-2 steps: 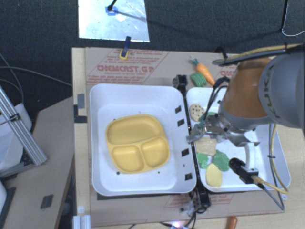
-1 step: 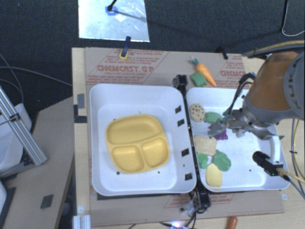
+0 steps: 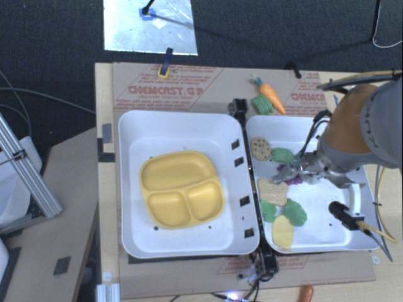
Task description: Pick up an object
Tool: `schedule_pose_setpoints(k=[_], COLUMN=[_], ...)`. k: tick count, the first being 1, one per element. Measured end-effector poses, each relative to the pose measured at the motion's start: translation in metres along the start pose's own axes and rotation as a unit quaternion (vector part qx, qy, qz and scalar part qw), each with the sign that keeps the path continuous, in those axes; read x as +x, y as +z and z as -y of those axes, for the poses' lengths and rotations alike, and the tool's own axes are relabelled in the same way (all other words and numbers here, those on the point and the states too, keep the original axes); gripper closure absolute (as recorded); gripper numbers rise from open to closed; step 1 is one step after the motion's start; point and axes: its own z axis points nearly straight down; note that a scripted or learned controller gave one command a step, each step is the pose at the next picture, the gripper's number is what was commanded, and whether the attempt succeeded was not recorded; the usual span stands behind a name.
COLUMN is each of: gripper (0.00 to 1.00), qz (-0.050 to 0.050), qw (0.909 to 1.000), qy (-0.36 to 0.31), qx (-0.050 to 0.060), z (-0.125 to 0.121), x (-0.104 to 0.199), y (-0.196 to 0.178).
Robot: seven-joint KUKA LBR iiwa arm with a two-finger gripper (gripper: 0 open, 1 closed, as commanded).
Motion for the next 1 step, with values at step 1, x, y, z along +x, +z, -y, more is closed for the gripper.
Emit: schedule_pose_setpoints(k=[1], gripper=[0.00], qz=[0.000], qw=[1.0000], qy=[-0.006], qx=[-0.002], z=[-0.0573], x=[0.0183], y=[-0.0042])
